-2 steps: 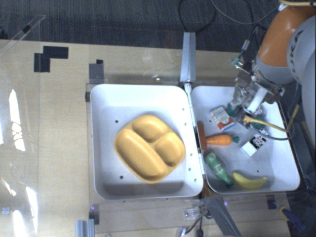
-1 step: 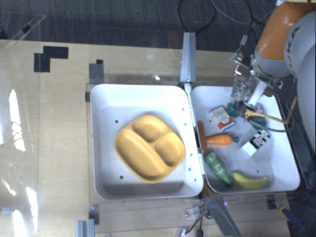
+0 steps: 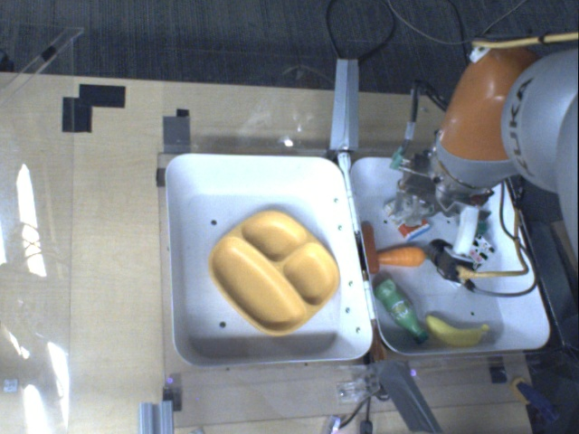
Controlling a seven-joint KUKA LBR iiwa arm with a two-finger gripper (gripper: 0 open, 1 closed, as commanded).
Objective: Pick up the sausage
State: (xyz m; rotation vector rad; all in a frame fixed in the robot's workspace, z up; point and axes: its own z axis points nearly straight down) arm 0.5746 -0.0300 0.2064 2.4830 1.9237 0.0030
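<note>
Across the worktop (image 3: 99, 269), seen from the fixed overhead camera, two shallow white bins stand side by side, meeting along one edge. Left bin (image 3: 194, 197): holds one large yellow moulded item (image 3: 274, 269) with three rounded lobes, lying near the middle and apart from the walls. Right bin (image 3: 520, 319): holds the other items. Sausage (image 3: 368, 247): a narrow reddish-brown piece lying flat against the left wall of the right bin, running far to near, roughly midway along that wall. Carrot (image 3: 404, 258): orange, lying crosswise, its left end touching or just beside the near end of the sausage; contact cannot be confirmed. Green bottle (image 3: 399, 308): on its side at a slant, nearer than the carrot and close to the left wall. Banana (image 3: 457, 331): yellow, at the near edge, just right of the bottle. Small red-and-blue item (image 3: 414, 231): lies just near of the gripper, too small to identify. Arm (image 3: 543, 107): grey with an orange band, enters from the right over the far half of the right bin. Gripper (image 3: 409, 208): over the far middle of the right bin, right of the sausage and farther back, apart from it. Whether the gripper is apart or together cannot be told. The sausage rests on the bin floor.
</note>
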